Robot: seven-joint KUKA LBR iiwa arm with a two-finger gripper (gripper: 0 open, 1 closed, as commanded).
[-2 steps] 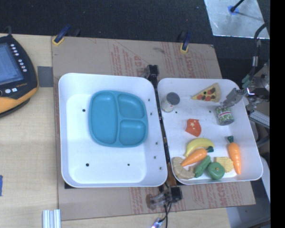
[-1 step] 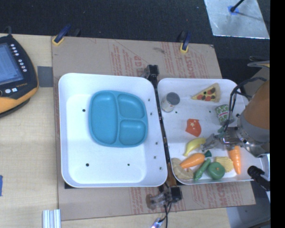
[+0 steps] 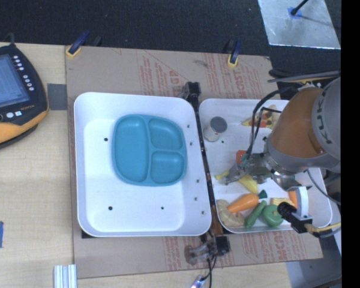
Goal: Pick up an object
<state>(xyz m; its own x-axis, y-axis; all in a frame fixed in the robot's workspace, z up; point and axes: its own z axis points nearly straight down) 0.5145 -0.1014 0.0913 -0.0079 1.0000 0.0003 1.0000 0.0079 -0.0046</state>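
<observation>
the gripper (image 3: 239, 174) is low in the right bin (image 3: 228, 108), above the yellow toy (image 3: 247, 182); i cannot tell its grip. to grasp well, it should centre on that toy, clear of the carrot (image 3: 242, 203) just nearer.

The counter (image 3: 30, 185) and both white bins (image 3: 84, 161) were viewed from above at a slant, from moderately far, the arm (image 3: 303, 131) entering at right.

Arm (image 3: 300, 134) covering right bin (image 3: 228, 110) contents, pendant (image 3: 9, 98) cut by left edge
</observation>
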